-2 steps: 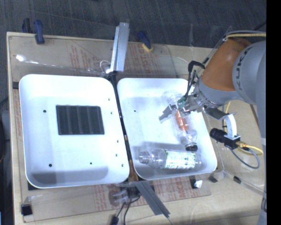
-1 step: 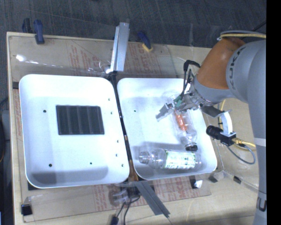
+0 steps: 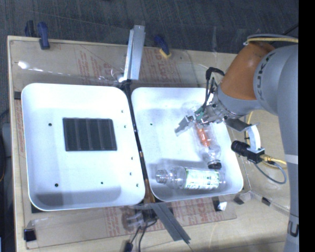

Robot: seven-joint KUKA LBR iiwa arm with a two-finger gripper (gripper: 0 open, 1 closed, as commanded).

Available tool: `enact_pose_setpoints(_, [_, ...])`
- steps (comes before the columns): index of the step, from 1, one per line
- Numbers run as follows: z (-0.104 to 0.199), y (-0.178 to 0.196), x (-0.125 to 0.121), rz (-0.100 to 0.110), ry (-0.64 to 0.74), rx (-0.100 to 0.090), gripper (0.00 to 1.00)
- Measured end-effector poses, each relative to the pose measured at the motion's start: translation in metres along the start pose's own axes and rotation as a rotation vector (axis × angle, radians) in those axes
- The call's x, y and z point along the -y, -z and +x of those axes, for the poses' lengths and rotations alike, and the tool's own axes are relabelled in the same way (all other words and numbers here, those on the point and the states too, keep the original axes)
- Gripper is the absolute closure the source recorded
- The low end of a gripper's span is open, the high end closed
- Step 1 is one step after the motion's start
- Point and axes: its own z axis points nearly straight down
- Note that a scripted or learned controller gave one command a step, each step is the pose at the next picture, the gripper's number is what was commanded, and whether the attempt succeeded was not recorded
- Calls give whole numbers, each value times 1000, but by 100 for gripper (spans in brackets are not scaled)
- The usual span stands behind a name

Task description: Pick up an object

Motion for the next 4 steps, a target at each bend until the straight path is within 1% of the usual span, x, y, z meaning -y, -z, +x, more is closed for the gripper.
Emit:
enact_pose_setpoints(1, [-5,32,-21,2,-56,-1,0])
enact_pose_setpoints(2, [-7,43,-36,-1,46,1,0])
enact_pose_setpoints(3, [-3,-9,-21,3,319,-3,0])
enact_pose_setpoints(4, [2,9,4,3,245,-3,0])
